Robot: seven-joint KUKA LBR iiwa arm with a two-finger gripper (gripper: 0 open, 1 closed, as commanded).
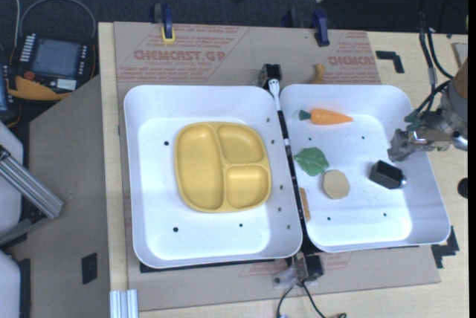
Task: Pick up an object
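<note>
Far left, off the worktop [223,49], a black handheld control pendant [53,60] with a dark screen lies by a coiled cable. Moving onto the brown board, two blue clamps [167,21] grip its far edge.

Now the left bin [141,183]: in it sits a yellow divided plate [222,165], three compartments, all bare, resting roughly at the bin's centre and flat on its floor.

Across the seam where the bins meet, we come into the right bin [416,224]. Here are the candidates for picking. Nearest the seam, a green leaf-shaped piece [312,160] lies flat. Just in front of it, close beside it, is a round tan disc [335,185]. Toward the far wall rests an orange toy carrot [329,117] with a green top, lying on its side, pointing right, well apart from the others. Further right, a small black block [387,174] sits tilted near the bin's right wall.

And there's the arm, coming in from the right edge. The hand [401,145] hangs over the right wall of that bin, just above and beside the black block, not touching it as far as can be seen. Whether it is spread or pinched together, I cannot tell; the tip is small and blurred. Nothing is visibly held.
</note>
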